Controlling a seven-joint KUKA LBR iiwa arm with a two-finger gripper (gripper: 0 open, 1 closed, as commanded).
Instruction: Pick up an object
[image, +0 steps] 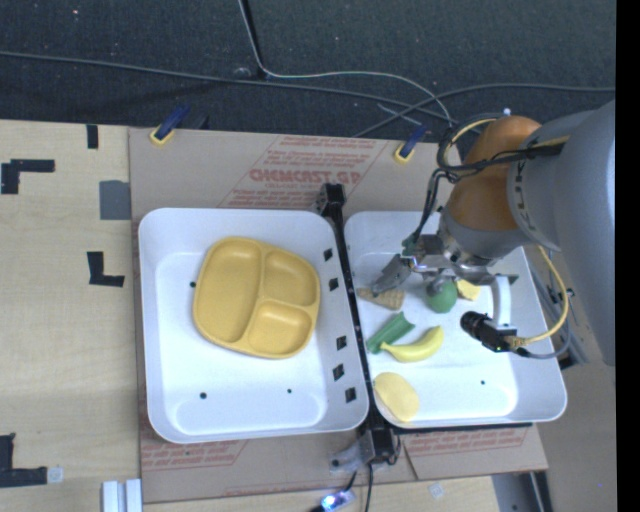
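My gripper (420, 275) hangs low over the upper left of the right bin (500, 395), open, with nothing seen between its fingers. One finger (396, 274) points down-left at a tan block (388, 296). The other sits just above a green round piece (440, 296). A small yellow piece (467, 290) lies right of the green one. Nearer the front lie a green stick (389, 332), a yellow banana (418, 346) and a yellow oval piece (397, 396).
The left bin (170, 390) holds a yellow divided plate (256, 296). A black divider (342, 300) runs between the bins. The arm's grey body and orange band (490, 190) overhang the right bin's far right. Cables (545, 330) loop beside a black fitting (482, 330).
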